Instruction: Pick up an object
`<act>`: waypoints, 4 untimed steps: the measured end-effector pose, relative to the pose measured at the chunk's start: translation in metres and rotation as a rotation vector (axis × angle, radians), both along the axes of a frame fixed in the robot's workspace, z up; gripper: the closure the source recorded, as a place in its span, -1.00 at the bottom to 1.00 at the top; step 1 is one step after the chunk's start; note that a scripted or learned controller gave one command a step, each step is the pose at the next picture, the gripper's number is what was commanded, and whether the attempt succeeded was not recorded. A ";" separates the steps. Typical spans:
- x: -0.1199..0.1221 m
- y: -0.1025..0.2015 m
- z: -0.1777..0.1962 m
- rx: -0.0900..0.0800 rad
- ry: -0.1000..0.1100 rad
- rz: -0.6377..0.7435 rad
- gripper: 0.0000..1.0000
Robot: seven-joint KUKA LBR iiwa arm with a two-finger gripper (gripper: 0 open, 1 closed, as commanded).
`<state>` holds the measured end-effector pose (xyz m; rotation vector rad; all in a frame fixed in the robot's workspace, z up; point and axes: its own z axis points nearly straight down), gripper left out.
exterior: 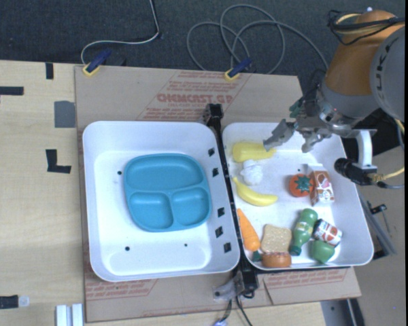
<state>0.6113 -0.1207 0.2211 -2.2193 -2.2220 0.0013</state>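
Objects for picking lie in the right bin (364, 246): a yellow block (248, 151) at the upper left, a white lump (251, 174) just below it, a banana (256, 195), a carrot (248, 230), a bread slice (275, 238), a tomato (300, 185), a small carton (322, 187), a green bottle (302, 229) and a green pepper (322, 250). We cannot identify the white lump, nor the reddish item at the bin's lower rim, partly covered by the bread.

We see the gripper (294, 136) over the bin's upper edge, its fingers spread apart with nothing between them. One fingertip (270, 142) lies just beside the yellow block; we cannot tell whether it touches. The arm (357, 66) enters from the right, its orange band cut off by the frame's top edge.

The left bin (95, 182) bears a blue divided tray (166, 190).
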 end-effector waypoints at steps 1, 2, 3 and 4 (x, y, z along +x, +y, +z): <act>-0.014 -0.047 -0.134 -0.002 -0.003 -0.001 -1.00; -0.052 -0.086 -0.132 0.014 -0.008 0.008 -1.00; -0.052 -0.089 -0.123 0.005 -0.011 0.005 1.00; -0.051 -0.083 -0.124 0.018 -0.004 0.010 -1.00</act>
